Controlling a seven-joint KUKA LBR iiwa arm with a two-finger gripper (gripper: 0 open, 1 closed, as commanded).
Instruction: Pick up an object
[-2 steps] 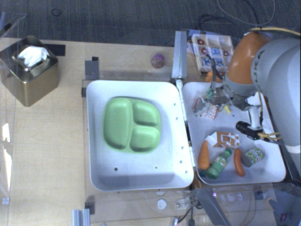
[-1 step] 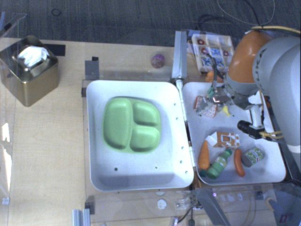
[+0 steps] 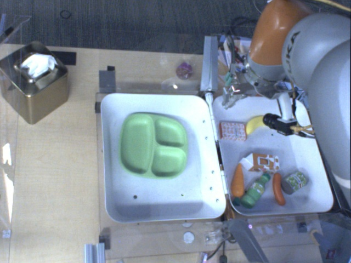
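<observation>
Currently, status: arm reaches over the back of the right bin; nothing is lifted.
Claw: located near at the bin's back left corner, above the white floor; whether it is spread or pressed together cannot be told, as cables and metal parts blur together there.
Task things: all lie in the right bin. Cracker pack touches the banana; carton sits mid-bin; carrot, bottle, red sausage and can crowd the front.
Left bin: holds a green tray.
Worktop: carries a brass box at far left.
Risk 1: claw stands apart from every object; a descent from this spot would likely close on bare floor.
Risk 2: front items lie close together; a grasp there may nudge a neighbour or catch two.
Risk 3: banana and bottle are rounded and may slip out.
Hidden: a black part on the arm covers the banana's right end; the arm body covers the bin's right wall.
Unclear: small purple item behind the bins.
</observation>
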